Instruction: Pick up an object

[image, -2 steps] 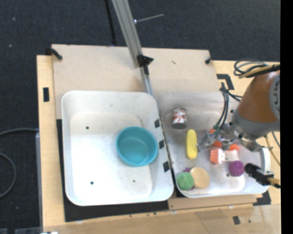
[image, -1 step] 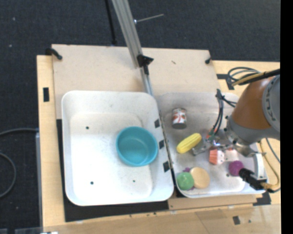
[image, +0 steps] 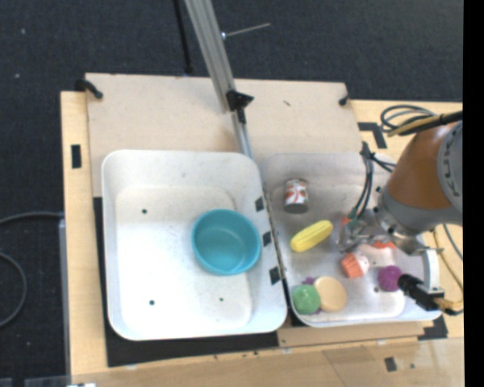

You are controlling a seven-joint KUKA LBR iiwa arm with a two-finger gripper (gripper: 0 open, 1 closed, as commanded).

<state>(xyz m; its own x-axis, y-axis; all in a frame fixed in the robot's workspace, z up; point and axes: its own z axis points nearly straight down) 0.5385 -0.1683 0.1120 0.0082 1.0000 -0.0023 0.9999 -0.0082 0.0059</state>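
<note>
The gripper point(image: 356, 240) hung low in the right bin point(image: 323, 168), just above a small orange block point(image: 354, 265) at six o'clock. Its tip looked blurry, so open or closed was unclear.

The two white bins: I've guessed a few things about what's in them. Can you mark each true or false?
1. The blue bowl sits in the left bin. True.
2. The yellow corn lies in the left bin. False: it lies in the right bin.
3. The green ball lies beside a cream ball. True.
4. The tool hangs over the blue bowl. False: it is over the right bin, near the orange piece.
</note>
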